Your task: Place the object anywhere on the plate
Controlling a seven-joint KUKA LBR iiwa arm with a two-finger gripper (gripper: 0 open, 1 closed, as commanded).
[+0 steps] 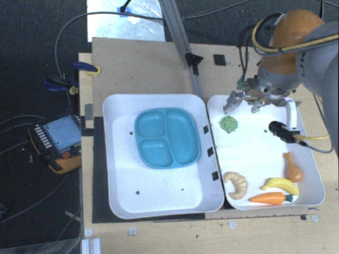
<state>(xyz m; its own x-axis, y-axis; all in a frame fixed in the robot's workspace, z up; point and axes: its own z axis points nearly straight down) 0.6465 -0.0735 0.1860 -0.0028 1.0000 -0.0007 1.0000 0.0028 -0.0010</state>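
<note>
Two white bins side by side. The left bin (122, 189) has a blue plate (167, 137) with three compartments, nothing on it. The right bin (312, 194) has all the food: green broccoli (229, 124) near its top-left corner, a croissant (236, 184) at the bottom left, then a banana (280, 184) with a carrot (269, 198) just below it, and a drumstick (292, 167) by the right wall. Gripper (244, 102) hangs over the top of the right bin, just up and right of the broccoli, fingers spread apart, nothing between them. Broccoli sits on the bin floor, apart from the fingers.
</note>
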